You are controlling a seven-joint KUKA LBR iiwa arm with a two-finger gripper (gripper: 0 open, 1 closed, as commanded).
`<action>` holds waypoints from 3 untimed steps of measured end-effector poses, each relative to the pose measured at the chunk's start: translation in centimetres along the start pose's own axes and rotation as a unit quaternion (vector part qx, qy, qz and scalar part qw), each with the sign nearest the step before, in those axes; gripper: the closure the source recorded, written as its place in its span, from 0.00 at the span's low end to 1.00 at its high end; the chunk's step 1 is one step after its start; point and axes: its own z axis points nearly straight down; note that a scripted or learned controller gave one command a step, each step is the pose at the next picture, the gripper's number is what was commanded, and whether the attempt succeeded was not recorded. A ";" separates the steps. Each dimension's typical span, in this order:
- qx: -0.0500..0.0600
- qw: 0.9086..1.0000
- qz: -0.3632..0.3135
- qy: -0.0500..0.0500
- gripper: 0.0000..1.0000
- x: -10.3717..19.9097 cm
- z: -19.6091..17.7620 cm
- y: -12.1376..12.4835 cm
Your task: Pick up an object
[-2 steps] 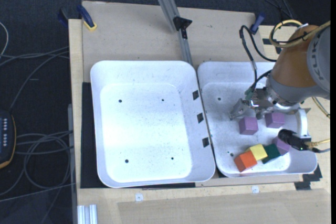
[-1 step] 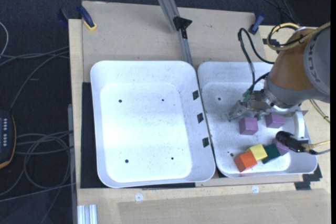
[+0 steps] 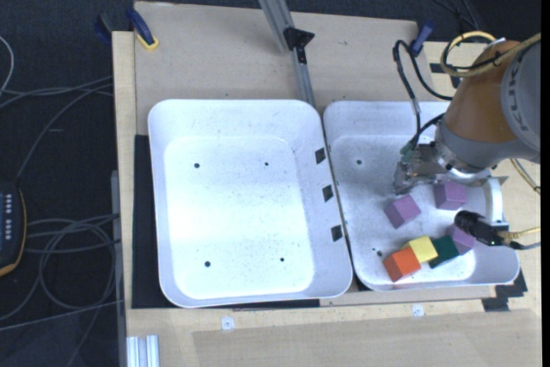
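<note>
The counter point(image 3: 258, 56) carries two white bins side by side. The left bin point(image 3: 172, 211) takes up the centre-left of the frame. The right bin point(image 3: 361, 142) sits at right of centre; their inner rims meet along a line running from upper centre to lower centre.

The arm point(image 3: 490, 116) enters from the right edge and hangs over the right bin's upper right part. The hand point(image 3: 414, 176) sits low over the bin floor at mid-right; whether it is open or closed cannot be told, and nothing is seen gripped.

Count in the right bin: three purple blocks, one orange, one yellow, one green, six in all.
- A purple block point(image 3: 402, 210) lies just below the hand, near it.
- A second purple block point(image 3: 449, 194) lies just right of the hand, under the arm.
- A third purple block point(image 3: 462, 240) lies near the lower right rim.
- The orange block point(image 3: 400, 264), yellow block point(image 3: 423, 251) and green block point(image 3: 444, 249) form a touching row close to the bottom rim.

Open floor in the right bin lies along its left side and upper left corner.
</note>
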 end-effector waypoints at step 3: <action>-0.002 1.000 0.000 -0.001 1.00 0.2 -12.4 1.5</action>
